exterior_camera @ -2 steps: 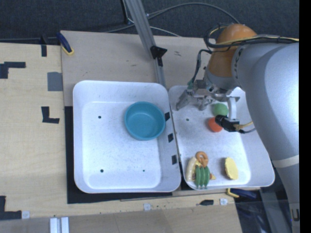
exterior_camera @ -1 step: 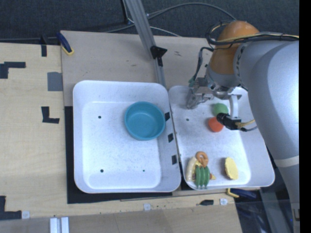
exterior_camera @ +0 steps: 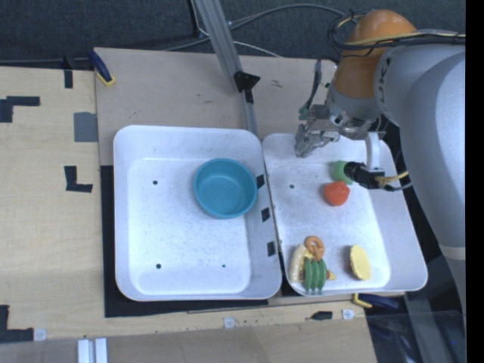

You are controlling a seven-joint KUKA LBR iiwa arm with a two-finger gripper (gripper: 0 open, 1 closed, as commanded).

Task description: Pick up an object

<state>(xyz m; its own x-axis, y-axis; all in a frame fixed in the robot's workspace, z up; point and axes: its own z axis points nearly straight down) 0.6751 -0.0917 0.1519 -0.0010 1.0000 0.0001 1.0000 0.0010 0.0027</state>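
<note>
A robotics lab or test cell. A plywood table (exterior_camera: 45, 203) carries two white bins (exterior_camera: 136, 203) side by side on a black mat. Black tape marks lie on the table left of the bins, an aluminium post (exterior_camera: 219, 36) rises behind them, cables (exterior_camera: 287, 13) trail beyond, and a grey industrial arm (exterior_camera: 431, 89) stands to their right.

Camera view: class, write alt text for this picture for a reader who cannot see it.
A grey robot arm's two-finger gripper hangs over the far corner of the right white bin, which holds a red tomato-like toy, a yellow slice and a green and yellow toy cluster. The left white bin holds a round blue bowl.
</note>
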